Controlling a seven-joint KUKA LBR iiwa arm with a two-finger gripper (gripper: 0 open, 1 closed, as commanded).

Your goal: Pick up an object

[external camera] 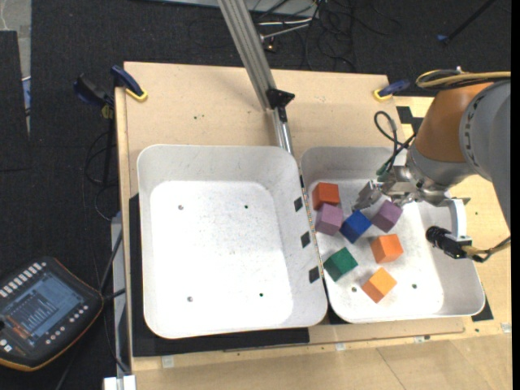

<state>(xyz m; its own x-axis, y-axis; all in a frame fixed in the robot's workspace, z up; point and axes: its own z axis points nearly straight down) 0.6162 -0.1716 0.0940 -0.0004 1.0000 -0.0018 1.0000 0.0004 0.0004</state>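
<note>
Gripper [375, 197] lowered into right bin [463, 295], jaw state not discernible, purple cube [387, 215] just beside its tip, blue cube [355, 226], second purple cube [329, 218], orange-red cube [326, 193] clustered alongside, left bin [154, 169] adjacent

Right shallow white bin [455, 299], far-left corner: red-orange wooden cube [327, 194] | middle: two purple cubes [329, 218] [387, 215], blue cube [355, 226] | near side: green cube [340, 262], two orange cubes [387, 248] [379, 283] | left white bin [162, 218]: dark-speckled floor
</note>
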